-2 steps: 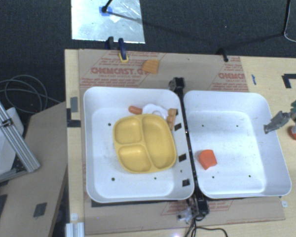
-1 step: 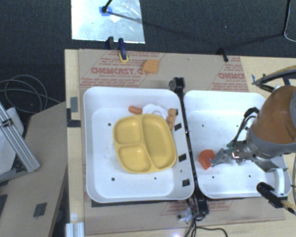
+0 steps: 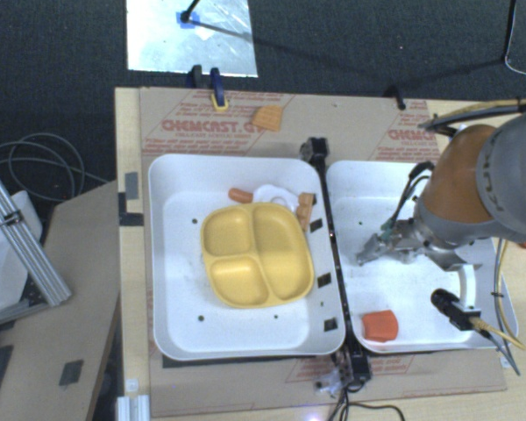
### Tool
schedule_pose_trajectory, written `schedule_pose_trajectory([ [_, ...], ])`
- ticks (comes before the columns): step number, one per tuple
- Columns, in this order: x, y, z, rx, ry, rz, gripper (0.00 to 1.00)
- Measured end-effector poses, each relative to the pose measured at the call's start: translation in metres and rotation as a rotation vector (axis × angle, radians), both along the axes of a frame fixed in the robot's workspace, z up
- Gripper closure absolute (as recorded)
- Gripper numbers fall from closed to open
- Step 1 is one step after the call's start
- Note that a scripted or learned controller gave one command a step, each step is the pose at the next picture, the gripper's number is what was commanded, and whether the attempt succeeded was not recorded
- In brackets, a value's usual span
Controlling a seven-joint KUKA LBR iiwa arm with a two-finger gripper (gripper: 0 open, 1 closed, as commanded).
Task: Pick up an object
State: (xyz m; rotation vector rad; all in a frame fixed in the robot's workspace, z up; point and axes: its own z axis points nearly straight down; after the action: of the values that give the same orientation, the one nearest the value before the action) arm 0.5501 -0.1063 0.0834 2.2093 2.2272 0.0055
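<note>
Low over the floor of the right bin (image 3: 403,202), the gripper (image 3: 374,248) points toward the divider; whether its fingers are open or shut I cannot tell, and nothing shows between them. An orange block (image 3: 380,325) lies near that bin's front edge, apart from the gripper and likely the nearest target. Left of the right bin, the other bin (image 3: 171,261) carries a yellow divided tray (image 3: 255,255), a small sausage-like piece (image 3: 240,196) and a tan piece (image 3: 306,205) behind it.

Arm (image 3: 473,182) reaches in from right; end effector (image 3: 373,251) low, pointing left, fingers possibly closed.
</note>
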Motion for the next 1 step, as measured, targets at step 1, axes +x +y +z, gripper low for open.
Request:
schedule_pose_trajectory([
  [1, 0.1133, -0.0263, 0.1919, -0.007, -0.021, 0.0, 0.0],
])
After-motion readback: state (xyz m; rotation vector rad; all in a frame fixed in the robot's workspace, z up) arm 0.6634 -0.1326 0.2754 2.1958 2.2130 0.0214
